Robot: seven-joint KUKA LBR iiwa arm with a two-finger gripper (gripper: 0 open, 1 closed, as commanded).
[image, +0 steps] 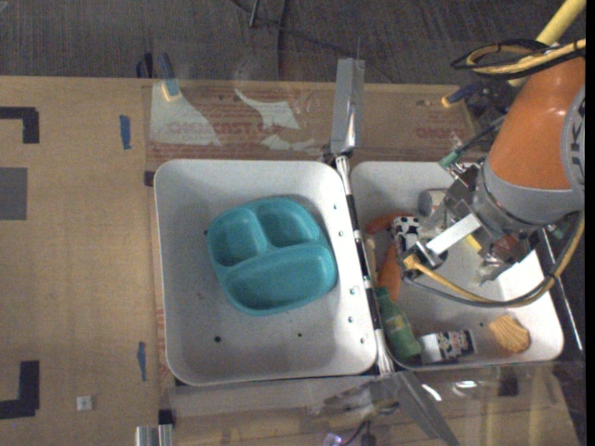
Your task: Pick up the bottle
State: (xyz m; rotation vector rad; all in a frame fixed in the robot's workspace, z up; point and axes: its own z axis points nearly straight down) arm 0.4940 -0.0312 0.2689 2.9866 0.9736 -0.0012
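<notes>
Partly hid: green bottle by bin wall; pincer fingers unclear.

A teal divided plate lies in the left white bin at the frame's centre, while a tan brush-like item sits lower right.

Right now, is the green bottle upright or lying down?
Lying down: the green plastic bottle rests lengthwise on the right white bin's floor, along its left wall.

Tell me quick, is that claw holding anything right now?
Claw: cannot be told; it hangs over the right bin, and the green bottle lies in that bin by its left wall.
</notes>
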